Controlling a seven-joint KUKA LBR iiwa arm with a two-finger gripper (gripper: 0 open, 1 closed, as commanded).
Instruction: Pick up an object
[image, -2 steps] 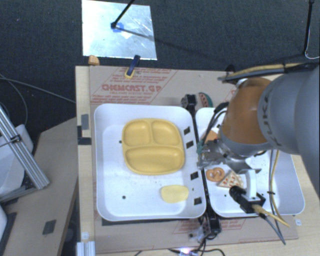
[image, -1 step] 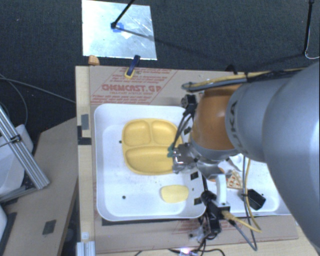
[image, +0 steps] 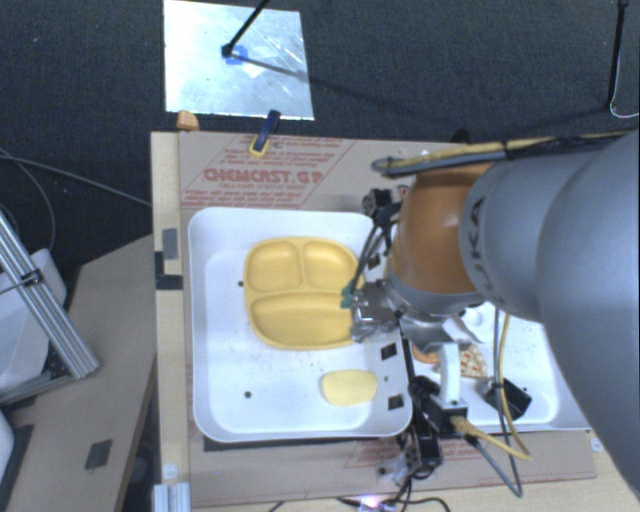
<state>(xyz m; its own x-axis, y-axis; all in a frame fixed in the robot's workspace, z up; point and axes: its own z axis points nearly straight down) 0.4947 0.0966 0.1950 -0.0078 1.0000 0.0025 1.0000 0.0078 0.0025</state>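
Reading "CHEMCAST" on cardboard (image: 265, 175), yellow tray (image: 298, 292) in L bin (image: 215, 300), gripper (image: 362, 312) adj.

We see the left bin (image: 215, 330) sitting on a cardboard sheet (image: 270, 170). Inside the bin, a plate with three parts (image: 295, 290) lies near the back. A small oval thing (image: 349, 387) lies in the bin too, in front of the plate and a bit to its right. The arm (image: 520, 240) hangs over the bin's right rim, and its gripper (image: 362, 312) is at the plate's right edge
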